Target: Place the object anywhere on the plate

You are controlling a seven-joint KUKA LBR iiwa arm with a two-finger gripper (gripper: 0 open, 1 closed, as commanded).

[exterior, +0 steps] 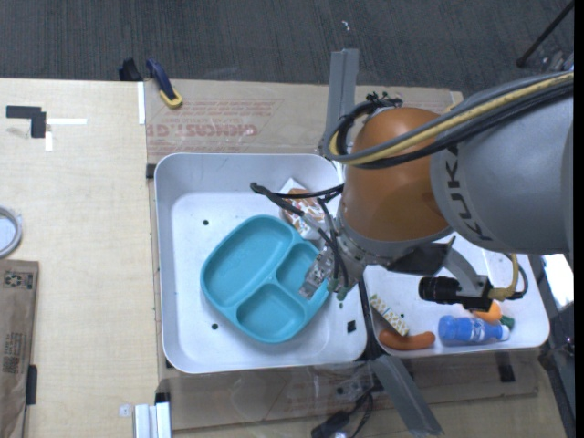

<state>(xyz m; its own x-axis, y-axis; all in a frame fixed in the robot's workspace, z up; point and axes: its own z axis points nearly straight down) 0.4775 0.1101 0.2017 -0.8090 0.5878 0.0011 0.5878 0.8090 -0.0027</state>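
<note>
The arm is reaching in from the right and hanging low over the left bin (173, 272), its orange wrist band blocking much of the view. The gripper (321, 276) is hovering at the right edge of the blue plate (260, 281), a three-compartment dish lying tilted in that bin. I cannot tell how the gripper is set, nor whether it is carrying anything; the metal parts there are too cluttered to read. A crumpled packet (301, 203) is lying just behind the plate, near the bin's far wall, and it may be the object meant, though I cannot be certain. In the right bin (538, 336) a blue bottle (470, 329) and a reddish sausage-shaped thing (408, 339) are lying near the front. This looks like the placing step, or a try at it; the next move is calling for a position squarely over a compartment.
</note>
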